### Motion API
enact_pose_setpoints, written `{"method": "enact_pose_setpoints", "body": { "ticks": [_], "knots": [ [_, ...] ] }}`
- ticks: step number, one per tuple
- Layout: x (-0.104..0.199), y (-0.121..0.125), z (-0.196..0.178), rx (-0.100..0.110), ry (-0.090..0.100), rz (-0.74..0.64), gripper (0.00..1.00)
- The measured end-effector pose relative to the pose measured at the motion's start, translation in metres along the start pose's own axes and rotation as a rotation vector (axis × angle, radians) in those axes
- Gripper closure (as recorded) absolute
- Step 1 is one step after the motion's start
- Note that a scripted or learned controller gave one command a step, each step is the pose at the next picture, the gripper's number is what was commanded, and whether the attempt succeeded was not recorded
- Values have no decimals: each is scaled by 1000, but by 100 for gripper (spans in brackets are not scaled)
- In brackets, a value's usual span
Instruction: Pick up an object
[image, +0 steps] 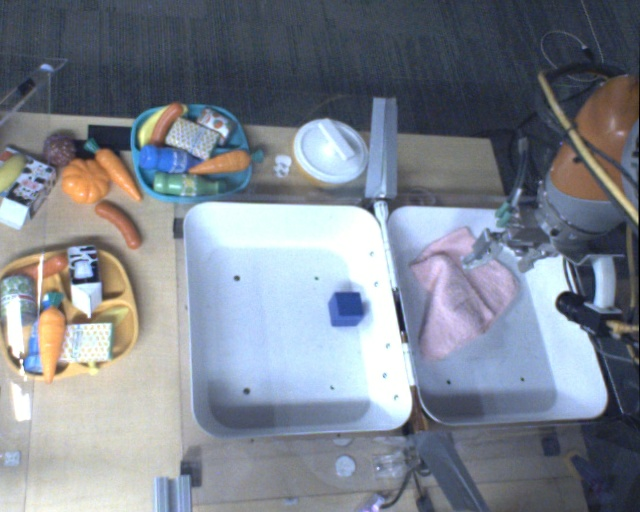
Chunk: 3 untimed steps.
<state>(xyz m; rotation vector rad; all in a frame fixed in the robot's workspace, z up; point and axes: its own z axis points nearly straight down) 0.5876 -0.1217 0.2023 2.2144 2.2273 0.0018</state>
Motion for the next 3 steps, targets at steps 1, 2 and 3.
{"method": "enact_pose_setpoints", "body": {
  "ticks": [1,2,3],
  "knots": [
    [39,1,111,-9,-1,-106,0],
    [13,36,113,-11,-3,-196,0],
    [13,-2,112,-12,-3,-218,0]
  ]
}}
